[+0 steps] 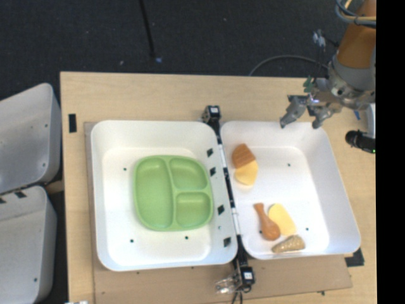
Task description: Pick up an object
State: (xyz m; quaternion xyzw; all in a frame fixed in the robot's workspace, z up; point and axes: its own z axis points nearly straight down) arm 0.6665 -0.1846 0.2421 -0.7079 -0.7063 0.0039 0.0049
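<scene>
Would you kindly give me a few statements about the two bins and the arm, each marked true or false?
1. The green divided plate lies in the left bin. True.
2. The tool grips a food item. False: nothing sits between its spread fingers, and it hangs over the right bin's far rim.
3. The drumstick-shaped piece touches the yellow piece. True.
4. The green divided plate carries food. False: its compartments are bare.
5. The orange-and-yellow piece lies near the divider between the bins. True.
</scene>
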